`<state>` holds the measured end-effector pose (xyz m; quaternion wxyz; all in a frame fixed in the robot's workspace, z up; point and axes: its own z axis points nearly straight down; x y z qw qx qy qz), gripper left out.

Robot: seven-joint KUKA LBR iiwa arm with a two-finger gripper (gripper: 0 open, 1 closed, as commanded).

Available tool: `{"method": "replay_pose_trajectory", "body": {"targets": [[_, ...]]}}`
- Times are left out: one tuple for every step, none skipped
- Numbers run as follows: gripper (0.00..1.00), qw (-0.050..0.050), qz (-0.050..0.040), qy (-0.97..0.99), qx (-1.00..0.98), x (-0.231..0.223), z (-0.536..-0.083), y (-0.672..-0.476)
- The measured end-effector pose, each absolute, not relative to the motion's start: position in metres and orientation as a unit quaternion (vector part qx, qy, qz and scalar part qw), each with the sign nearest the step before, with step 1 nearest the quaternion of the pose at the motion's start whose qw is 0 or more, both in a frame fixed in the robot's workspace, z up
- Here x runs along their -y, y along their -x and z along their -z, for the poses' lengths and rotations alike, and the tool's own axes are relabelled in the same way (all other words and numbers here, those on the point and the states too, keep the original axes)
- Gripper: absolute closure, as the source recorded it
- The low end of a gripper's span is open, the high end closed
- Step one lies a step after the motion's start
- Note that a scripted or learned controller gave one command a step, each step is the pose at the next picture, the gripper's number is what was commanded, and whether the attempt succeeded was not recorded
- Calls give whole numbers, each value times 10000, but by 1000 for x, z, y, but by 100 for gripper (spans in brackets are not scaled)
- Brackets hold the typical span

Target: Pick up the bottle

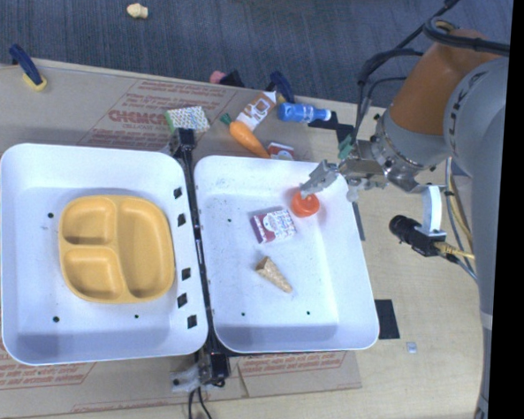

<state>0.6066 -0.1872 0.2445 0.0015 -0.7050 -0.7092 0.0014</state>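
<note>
Blue bottle (pixel 303 113) sat on the worktop (pixel 431 347) beyond the end effector (pixel 321 179); couldn't tell its grip state.

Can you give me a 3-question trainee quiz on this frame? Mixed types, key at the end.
1. True or false: the yellow divided plate lies in the left bin.
2. Multiple choice: what lies nearest the gripper? A) the ice cream cone B) the small red object C) the carrot
3. Fill in: the blue bottle lies on the cardboard, ____ both bins.

Key: 1 true; 2 B; 3 outside.
</note>
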Motion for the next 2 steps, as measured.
{"method": "replay_pose_trajectory", "body": {"targets": [[100, 24, -18, 7031, 7111, 187, -255, -607], [100, 10, -10, 6730, 7397, 212, -301, -538]]}}
